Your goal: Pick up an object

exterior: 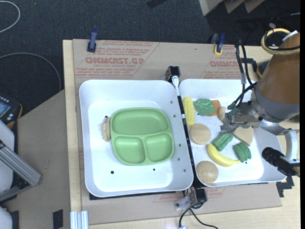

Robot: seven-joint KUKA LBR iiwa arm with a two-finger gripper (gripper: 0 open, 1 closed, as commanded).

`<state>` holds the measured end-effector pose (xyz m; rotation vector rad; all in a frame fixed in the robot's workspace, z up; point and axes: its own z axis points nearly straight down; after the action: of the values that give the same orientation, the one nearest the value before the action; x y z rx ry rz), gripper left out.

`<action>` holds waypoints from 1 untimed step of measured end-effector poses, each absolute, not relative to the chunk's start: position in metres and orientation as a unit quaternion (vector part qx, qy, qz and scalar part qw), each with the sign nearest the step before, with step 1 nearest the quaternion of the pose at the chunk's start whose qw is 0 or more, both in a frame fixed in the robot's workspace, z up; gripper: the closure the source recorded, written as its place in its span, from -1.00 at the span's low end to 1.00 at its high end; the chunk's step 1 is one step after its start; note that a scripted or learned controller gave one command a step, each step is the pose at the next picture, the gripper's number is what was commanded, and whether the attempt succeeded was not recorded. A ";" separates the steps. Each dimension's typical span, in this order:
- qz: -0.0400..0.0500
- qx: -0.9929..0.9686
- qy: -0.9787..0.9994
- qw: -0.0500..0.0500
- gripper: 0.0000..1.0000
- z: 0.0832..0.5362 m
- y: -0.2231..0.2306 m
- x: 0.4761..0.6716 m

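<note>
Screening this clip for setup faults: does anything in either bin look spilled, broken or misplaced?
One thing stands out: a small tan, bread-like piece lies in the left bin, wedged against the left edge of the green divided plate, apart from the other toy foods, which are heaped in the right bin. Nothing looks spilled or broken.

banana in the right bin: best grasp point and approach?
Grip the banana at mid-body, straight down from above, fingers closing across its narrow width. It lies flat and curved, running from upper left to lower right. The middle looks the most open; a round bun sits near its lower side and green pieces near its upper end.
</note>
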<state>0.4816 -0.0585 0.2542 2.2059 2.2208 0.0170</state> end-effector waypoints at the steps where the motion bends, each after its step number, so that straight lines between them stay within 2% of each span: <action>1: 0.000 0.706 0.709 -0.002 1.00 0.231 -0.023 0.479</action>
<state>0.4791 -0.0229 0.2314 2.2198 2.2291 -0.0015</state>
